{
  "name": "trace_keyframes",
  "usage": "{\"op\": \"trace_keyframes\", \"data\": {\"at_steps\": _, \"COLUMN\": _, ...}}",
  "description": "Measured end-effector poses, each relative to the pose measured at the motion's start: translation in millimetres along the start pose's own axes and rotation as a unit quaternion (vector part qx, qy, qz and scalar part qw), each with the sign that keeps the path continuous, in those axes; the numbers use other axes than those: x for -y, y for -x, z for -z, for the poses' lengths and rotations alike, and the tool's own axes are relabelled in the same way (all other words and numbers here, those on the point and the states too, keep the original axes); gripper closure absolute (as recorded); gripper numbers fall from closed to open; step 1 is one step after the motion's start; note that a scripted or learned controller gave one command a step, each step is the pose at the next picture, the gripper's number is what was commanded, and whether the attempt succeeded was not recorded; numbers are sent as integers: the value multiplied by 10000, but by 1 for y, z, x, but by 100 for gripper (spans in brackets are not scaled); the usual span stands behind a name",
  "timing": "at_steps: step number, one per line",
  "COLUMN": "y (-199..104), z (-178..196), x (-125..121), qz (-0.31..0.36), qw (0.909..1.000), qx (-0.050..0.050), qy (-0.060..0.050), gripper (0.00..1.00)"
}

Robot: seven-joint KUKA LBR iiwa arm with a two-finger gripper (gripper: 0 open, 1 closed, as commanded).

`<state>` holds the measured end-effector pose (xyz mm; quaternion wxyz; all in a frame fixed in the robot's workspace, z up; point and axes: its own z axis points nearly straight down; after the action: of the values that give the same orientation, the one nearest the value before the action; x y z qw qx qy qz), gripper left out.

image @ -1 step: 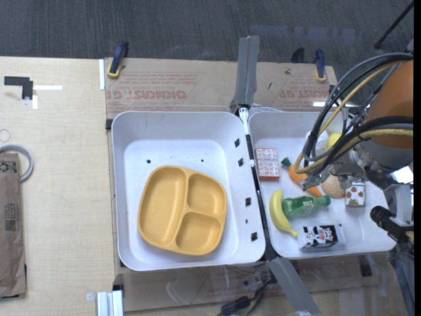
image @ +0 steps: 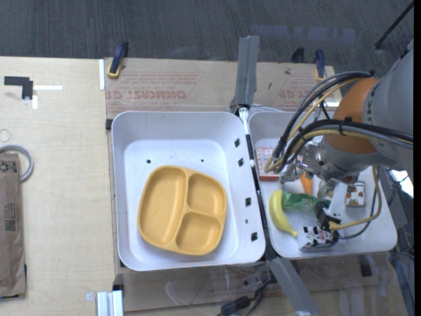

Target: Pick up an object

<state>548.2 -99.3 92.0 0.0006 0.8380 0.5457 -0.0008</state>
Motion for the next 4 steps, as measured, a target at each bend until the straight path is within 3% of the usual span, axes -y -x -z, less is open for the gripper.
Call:
{"op": "trace_keyframes", "data": {"at_steps": 1, "y": 2, "z": 7, "x": 1, "qz": -20, "qw": 10000, "qx": 4, "qy": -25, "gripper": 100}}
{"op": "trace_keyframes", "data": {"at_steps": 2, "y": 44, "z": 90, "x": 8, "qz": -3209, "qw": 9471, "qx": 13, "qy": -22, "gripper": 100}}
{"op": "trace_keyframes", "data": {"at_steps": 3, "y": 39, "z": 38, "x": -19, "qz": -2020, "qw": 9794, "qx": 11, "qy": -26, "gripper": 100}}
{"op": "trace_keyframes", "data": {"at_steps": 4, "y": 23, "z": 91, "x": -34, "qz": -2036, "qw": 9790, "qx": 9, "qy": -17, "gripper": 100}}
